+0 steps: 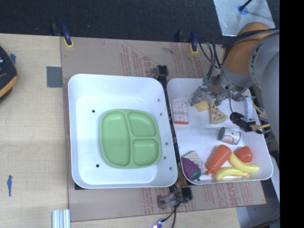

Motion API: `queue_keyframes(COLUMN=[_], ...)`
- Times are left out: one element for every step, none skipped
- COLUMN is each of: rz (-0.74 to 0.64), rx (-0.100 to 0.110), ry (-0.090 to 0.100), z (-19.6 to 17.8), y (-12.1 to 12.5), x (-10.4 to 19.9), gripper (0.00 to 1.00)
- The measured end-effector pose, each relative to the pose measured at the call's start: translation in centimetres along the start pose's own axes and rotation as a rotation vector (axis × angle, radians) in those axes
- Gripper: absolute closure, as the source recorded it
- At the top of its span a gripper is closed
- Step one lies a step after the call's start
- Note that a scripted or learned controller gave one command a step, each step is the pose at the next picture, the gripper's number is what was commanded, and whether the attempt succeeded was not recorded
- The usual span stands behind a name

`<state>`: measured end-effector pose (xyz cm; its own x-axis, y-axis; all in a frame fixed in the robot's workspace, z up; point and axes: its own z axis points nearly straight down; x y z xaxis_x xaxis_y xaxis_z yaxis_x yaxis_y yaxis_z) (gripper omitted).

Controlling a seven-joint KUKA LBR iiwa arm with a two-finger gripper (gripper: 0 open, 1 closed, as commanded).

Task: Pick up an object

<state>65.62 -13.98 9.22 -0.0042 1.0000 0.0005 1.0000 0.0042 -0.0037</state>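
Bench [33,127]: pale wood, with a cardboard sheet [118,56] clamped on top and two white bins side by side on it. Left bin [80,87]: one green plate [129,138] with three compartments, lying flat near the middle. Right bin [190,87]: a small red-and-white carton [180,112] near its left wall; a cheese wedge [203,105] and a pizza slice [217,113] toward the far end, just beside each other; a small can [229,136] on its side, mid-bin toward the right. Near corner of the right bin holds a cluster: purple grapes [191,168], a patterned packet [194,158] touching them, an orange carrot [218,158] lying at a slant, a red tomato [243,154], and two yellow bananas [236,169] against the near wall. Arm [256,56]: grey with orange band, reaching in from the right over the far end of the right bin. Gripper [209,95]: low above the cheese wedge and pizza slice; whether its tips are spread or closed cannot be told, and nothing is seen held. Far left on the bench: a dark, orange-edged device [5,72], partly cut off.
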Motion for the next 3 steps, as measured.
queue_keyframes(rz=[0.000,-0.003,-0.002], rx=[0.001,0.002,-0.001], ry=[0.000,0.000,0.000], z=[0.0,-1.1,-10.0], y=[0.0,0.0,-5.3], x=[0.7,0.7,9.0], gripper=[0.00,1.00,1.00])
